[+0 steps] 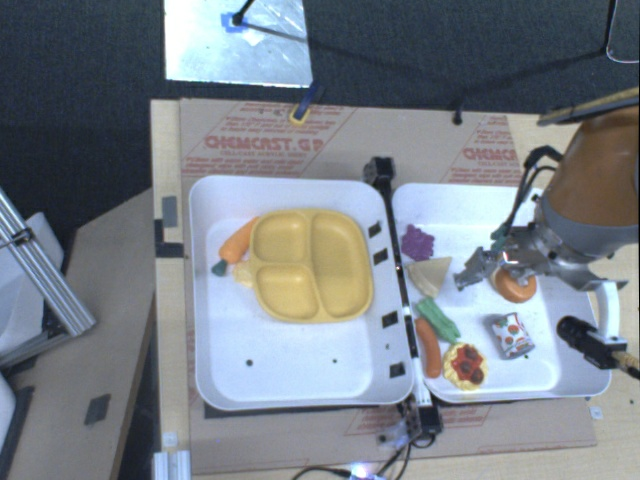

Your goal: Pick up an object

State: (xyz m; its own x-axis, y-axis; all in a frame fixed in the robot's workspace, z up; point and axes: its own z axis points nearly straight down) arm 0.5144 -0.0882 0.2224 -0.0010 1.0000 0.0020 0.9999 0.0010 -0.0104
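Your gripper hangs low over the right bin, the arm reaching in from the right. The nearest candidate, an orange donut, lies just beside the gripper on its right, partly under the wrist; being round, it offers no long axis to line up with. How far the jaws stand apart cannot be told here, and nothing can be seen held between them. A wedge sits just left of the gripper, a purple grape cluster beyond it, a small packet nearer the front.
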